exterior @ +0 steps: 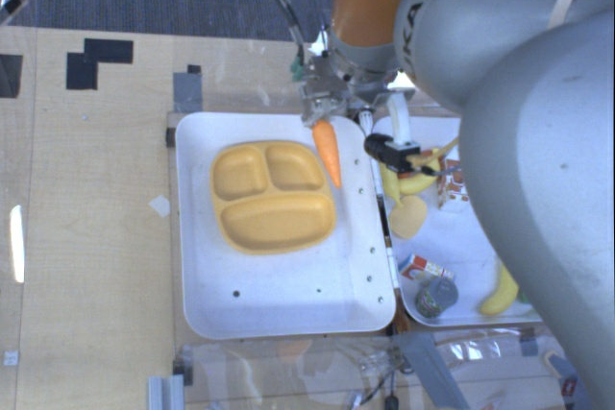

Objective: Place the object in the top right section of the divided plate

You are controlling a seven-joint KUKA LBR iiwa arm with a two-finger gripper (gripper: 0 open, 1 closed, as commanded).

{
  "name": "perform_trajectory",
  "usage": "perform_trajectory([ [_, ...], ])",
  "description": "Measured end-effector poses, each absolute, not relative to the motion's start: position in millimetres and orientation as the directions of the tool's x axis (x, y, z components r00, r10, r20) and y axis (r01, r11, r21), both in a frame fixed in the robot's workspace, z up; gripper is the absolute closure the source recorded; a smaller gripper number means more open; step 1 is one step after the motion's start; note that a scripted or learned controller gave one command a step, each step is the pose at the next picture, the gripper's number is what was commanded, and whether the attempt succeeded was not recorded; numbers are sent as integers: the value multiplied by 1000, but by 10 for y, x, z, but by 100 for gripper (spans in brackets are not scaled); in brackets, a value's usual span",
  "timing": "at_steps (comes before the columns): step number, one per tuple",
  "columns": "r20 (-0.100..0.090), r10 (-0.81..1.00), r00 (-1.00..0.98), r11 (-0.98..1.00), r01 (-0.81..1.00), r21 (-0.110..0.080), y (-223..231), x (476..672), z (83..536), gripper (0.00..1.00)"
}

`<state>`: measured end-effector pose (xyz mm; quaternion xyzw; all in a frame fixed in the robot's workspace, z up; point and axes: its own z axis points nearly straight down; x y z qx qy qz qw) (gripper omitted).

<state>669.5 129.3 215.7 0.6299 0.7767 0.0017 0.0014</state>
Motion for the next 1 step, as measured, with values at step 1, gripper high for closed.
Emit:
perform_trajectory([
  [1, -1, 978, -207, 207, 978, 5, 1289, 6696, 2159, 0],
])
